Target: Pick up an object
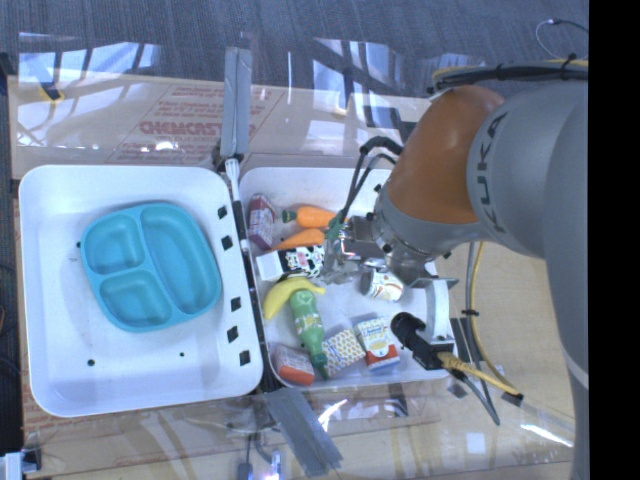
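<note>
Claw [340, 248] low beside the banana [290, 293], right of it, likely lining up a grab; open or together impossible to tell.

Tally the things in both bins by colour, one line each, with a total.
Blue: 1, divided plate
Orange: 2, carrots
Yellow: 1, banana
Green: 1, bottle
Dark red: 1, bottle
Mixed-print packets and others: at least 5
Total: at least 11
</note>
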